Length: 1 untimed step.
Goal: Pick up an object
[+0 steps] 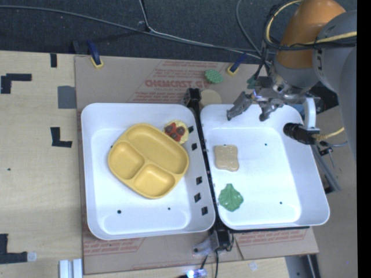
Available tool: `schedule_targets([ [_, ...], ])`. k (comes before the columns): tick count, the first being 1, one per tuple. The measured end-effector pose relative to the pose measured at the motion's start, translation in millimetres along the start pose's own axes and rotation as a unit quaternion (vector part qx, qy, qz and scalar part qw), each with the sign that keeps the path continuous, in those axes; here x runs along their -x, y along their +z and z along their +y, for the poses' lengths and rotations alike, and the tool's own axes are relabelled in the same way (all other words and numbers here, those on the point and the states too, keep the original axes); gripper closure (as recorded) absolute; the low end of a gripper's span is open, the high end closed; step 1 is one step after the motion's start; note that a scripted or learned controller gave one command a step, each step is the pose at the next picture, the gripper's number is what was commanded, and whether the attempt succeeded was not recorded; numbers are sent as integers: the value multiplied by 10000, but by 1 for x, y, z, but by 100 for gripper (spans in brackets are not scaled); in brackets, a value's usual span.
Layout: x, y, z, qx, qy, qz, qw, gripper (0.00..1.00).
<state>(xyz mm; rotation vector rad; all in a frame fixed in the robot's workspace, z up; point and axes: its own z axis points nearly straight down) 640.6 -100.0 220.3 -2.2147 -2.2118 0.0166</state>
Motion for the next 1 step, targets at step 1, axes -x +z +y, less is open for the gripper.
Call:
schedule_targets([
  [1,0,-9,3,71,-14,-6,10000,0],
])
